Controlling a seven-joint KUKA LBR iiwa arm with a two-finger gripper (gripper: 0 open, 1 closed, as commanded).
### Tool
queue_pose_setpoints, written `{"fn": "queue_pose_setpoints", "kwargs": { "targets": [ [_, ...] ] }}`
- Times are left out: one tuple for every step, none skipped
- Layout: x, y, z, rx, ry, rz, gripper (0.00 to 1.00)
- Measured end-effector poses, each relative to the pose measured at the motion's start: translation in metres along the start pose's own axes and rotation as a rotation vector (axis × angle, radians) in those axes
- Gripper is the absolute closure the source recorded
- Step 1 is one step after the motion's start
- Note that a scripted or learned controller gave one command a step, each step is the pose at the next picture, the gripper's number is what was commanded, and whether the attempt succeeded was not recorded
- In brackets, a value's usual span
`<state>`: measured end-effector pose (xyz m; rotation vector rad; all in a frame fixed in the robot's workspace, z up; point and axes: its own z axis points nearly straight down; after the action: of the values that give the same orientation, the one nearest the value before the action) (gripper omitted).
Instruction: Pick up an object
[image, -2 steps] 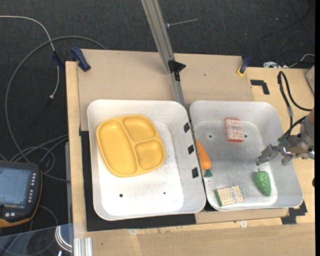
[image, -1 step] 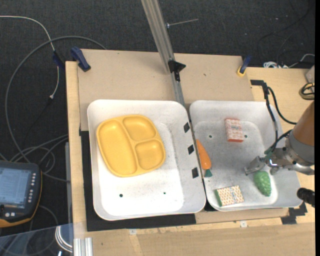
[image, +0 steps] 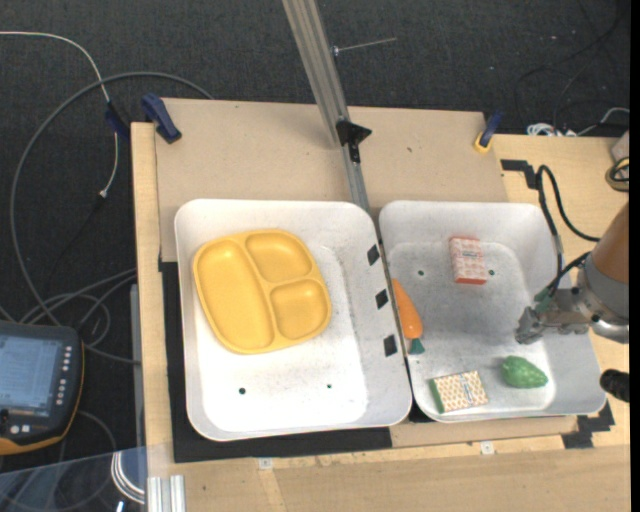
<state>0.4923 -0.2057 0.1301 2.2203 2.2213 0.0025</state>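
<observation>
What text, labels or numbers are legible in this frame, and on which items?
None can be read.
Small pink-and-white printed box: print too blurred.
Flat packet with a green-and-tan pattern: print too small.
Handheld control pendant with a lit screen: screen content blurred.

Blue clamp (image: 160, 117); handheld screen (image: 36, 380) off bench.

glossy yellow plastic tray (image: 262, 291), matt wooden bench (image: 260, 150)
</observation>
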Motion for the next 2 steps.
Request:
{"fn": "queue_pose_setpoints", "kwargs": {
  "targets": [
    [0.002,-0.004,-0.045,-0.004,-0.003,-0.001,1.0],
    [0.001,-0.002,-0.099,-0.006,-0.003,-0.001,1.0]
  ]
}}
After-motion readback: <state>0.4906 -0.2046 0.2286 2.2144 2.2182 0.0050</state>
